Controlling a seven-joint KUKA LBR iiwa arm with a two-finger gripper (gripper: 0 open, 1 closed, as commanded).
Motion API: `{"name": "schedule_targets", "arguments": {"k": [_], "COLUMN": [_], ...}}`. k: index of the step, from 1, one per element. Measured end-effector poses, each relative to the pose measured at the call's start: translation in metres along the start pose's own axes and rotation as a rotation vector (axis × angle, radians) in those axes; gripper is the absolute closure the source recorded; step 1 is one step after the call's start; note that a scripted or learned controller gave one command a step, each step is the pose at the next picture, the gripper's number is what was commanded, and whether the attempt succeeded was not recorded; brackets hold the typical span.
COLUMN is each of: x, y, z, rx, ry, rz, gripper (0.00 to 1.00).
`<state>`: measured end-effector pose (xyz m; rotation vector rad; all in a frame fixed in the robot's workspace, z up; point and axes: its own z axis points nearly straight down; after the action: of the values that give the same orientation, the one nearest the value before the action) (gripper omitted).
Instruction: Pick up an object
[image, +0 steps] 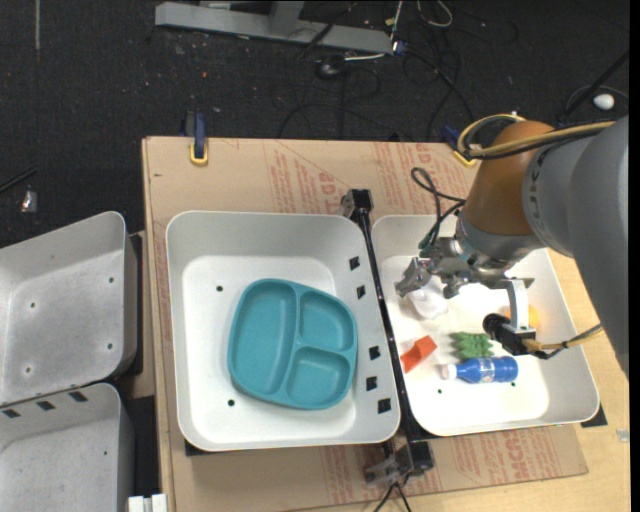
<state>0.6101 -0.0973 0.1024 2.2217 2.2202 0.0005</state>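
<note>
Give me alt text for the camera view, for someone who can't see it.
A grey robot arm lowers its pincer over a white object in the right bin, near an orange piece, green toy and blue bottle. The left bin holds a teal divided plate.

Not much to read from up here, honestly. The cardboard sheet (300, 165) under my two bins has red printing stamped across it, running at a slant, but it's too faint and small for me to make out any words. The little blue bottle (484, 371) has a label, unreadable too.
</note>
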Motion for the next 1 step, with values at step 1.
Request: {"name": "schedule_targets", "arguments": {"k": [1], "x": [-0.0029], "y": [0.0061], "z": [-0.0443], "rx": [-0.005], "ry": [-0.001], "rz": [-0.002], "gripper": [1.00]}}
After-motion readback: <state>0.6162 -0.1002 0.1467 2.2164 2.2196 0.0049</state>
